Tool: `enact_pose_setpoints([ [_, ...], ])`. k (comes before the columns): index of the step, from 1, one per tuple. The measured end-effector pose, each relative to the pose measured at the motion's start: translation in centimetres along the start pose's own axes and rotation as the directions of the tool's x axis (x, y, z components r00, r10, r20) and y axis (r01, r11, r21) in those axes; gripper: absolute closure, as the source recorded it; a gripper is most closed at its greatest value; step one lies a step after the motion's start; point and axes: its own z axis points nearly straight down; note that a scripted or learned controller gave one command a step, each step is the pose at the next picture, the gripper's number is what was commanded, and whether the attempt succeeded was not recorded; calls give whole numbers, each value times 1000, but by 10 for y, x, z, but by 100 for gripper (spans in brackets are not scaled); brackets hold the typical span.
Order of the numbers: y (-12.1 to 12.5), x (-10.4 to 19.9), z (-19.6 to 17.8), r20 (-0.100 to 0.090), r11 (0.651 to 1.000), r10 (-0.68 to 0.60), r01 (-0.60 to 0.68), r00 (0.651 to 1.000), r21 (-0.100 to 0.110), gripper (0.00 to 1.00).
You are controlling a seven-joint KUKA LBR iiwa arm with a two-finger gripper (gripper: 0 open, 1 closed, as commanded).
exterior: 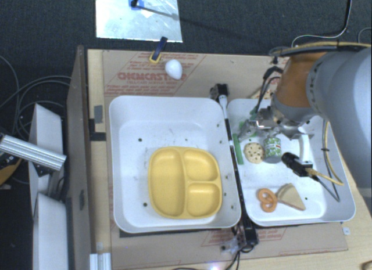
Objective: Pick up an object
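The gripper [264,126] hangs over the twelve o'clock end of the right bin [279,177]; whether it is released or clenched I cannot tell. The likeliest trouble lies in crowding: the small can [272,148], at the gripper's six o'clock, stands just beside the cookie [253,153] at its nine o'clock, so a descent slightly off centre could topple the can or shove the cookie and close on nothing. The can looks upright, green-labelled, pale-topped, probably smooth and apt to slip.
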Motion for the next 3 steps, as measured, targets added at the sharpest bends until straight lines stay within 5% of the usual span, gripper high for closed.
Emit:
enact_pose_setpoints([
  [1, 46, -30, -2, 2, 1000, 0, 0, 1000, -8, 0],
  [2, 41, -7, -1, -1, 1000, -2, 2, 1000, -2, 0],
  [3, -14, -11, 0, -1, 1000, 4, -4, 1000, 3, 0],
])
